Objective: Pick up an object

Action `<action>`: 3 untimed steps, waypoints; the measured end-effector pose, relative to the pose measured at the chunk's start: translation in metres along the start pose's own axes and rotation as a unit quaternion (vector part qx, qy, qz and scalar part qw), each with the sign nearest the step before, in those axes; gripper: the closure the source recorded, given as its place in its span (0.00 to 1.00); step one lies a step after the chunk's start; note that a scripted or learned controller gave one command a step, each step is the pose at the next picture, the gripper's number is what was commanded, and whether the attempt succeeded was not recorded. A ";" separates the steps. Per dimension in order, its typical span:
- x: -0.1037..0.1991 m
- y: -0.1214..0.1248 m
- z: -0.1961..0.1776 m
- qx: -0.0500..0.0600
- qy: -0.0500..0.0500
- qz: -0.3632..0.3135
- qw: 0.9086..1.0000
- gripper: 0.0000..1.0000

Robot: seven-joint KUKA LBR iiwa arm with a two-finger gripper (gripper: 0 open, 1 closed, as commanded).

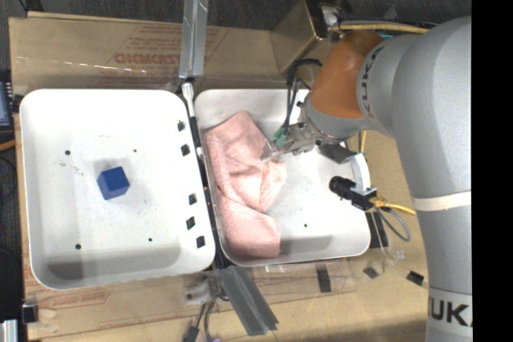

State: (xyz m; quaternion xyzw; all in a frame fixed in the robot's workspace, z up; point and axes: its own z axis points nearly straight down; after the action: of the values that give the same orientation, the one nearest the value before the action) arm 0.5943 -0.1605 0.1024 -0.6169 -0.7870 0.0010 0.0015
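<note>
Two bins lie side by side on the bench point(72, 36). In the left bin point(48, 252), a cube point(114, 182) sits near the centre, toward 9 o'clock. In the right bin point(337, 240), a cloth point(240, 188) lies along the 9 o'clock wall. The gripper point(276, 146) meets the cloth's 3 o'clock edge; the arm point(417, 92) enters from 3 o'clock.

Pink cloth point(240, 184), blue cube point(114, 182), white bins point(48, 252), orange-banded grey arm point(425, 92)

Grey arm point(429, 116) w/ orange band point(341, 80) (KUKA lettering).
</note>
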 end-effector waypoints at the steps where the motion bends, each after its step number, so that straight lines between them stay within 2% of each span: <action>1: 0.000 0.000 0.000 0.000 0.000 0.000 1.000 0.00; 2: 0.031 -0.002 0.011 0.000 0.000 -0.025 1.000 0.00; 3: 0.031 -0.001 0.001 0.000 0.000 -0.027 1.000 1.00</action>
State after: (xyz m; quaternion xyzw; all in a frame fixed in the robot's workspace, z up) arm 0.5855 -0.1306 0.1019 -0.5953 -0.8035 0.0009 0.0018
